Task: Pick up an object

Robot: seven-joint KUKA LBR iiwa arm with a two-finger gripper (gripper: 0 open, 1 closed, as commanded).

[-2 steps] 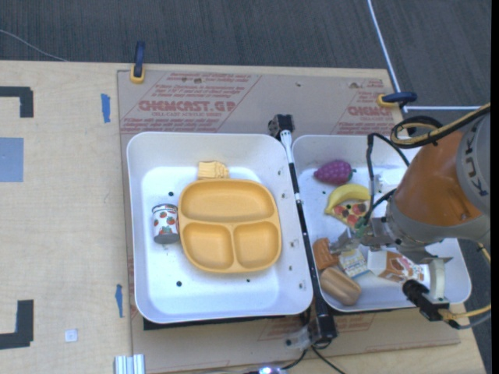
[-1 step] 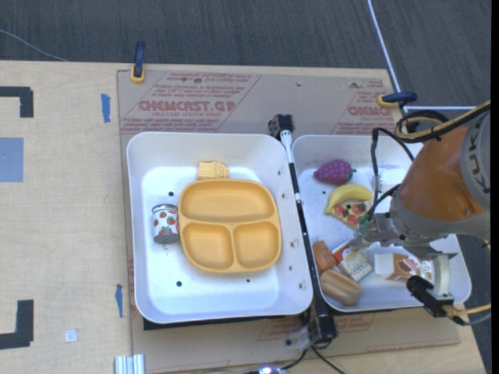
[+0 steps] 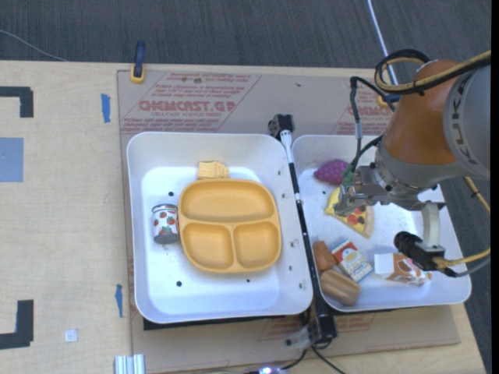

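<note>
Two shallow white bins side by side: a left bin (image 3: 144,209) and a right bin (image 3: 456,287). In the left, one yellow three-compartment plate (image 3: 230,226), one small can with a strawberry label (image 3: 164,224) and one small yellow item (image 3: 212,170) at the plate's far edge. In the right, one purple grape bunch (image 3: 334,171), one pizza slice (image 3: 355,218), one brown bread roll (image 3: 340,287), one orange-brown piece (image 3: 322,254), one small printed carton (image 3: 355,262), one white block (image 3: 383,263) and one orange-and-white packet (image 3: 407,272).
</note>
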